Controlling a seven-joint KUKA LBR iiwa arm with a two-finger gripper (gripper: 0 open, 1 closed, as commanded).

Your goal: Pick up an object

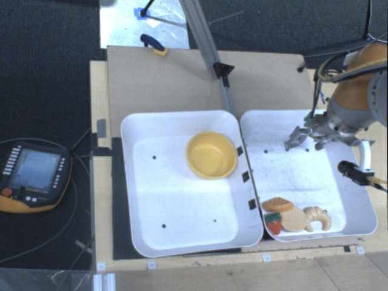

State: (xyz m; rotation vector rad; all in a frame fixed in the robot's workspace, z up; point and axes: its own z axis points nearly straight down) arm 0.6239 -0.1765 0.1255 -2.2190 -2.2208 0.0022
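Jaws spread apart, nothing between them; gripper sits over the upper part of the right bin, bare white floor beneath it. Possible picks lie well apart from it, clustered at that bin's near edge: a brown bread-like piece, a red bit partly tucked under a pale round disc, and a tan croissant shape, all touching or just beside one another; a yellow bowl sits upright alone in the left bin. Bins rest on a tan board over dark carpet, a metal pole slanting across the top and a teach pendant on the floor at left.
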